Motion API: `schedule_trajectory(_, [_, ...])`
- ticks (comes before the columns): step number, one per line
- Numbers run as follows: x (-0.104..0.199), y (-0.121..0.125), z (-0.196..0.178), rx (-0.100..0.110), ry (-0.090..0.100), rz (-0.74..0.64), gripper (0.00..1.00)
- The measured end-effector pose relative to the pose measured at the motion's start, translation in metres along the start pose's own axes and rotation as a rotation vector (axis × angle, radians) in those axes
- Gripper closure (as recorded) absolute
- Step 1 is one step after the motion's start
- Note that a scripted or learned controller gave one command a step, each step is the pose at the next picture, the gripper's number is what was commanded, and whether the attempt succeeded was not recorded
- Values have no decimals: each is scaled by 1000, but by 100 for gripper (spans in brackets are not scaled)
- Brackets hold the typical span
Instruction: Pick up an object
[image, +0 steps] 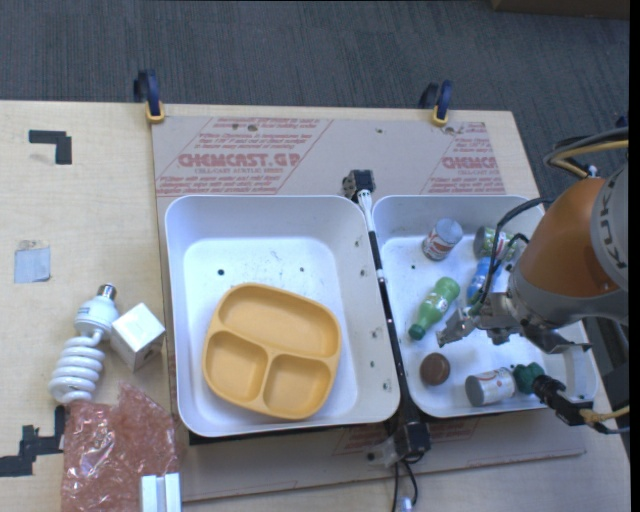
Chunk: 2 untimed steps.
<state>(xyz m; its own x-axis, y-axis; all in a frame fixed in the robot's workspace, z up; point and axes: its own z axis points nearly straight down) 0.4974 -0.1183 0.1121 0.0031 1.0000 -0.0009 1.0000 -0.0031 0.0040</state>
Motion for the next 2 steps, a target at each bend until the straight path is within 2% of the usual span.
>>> schedule_trajectory(1, [15,-20,20,4,1,-1,0])
schedule_trajectory(2, [15,-18,10,1,0,1,100])
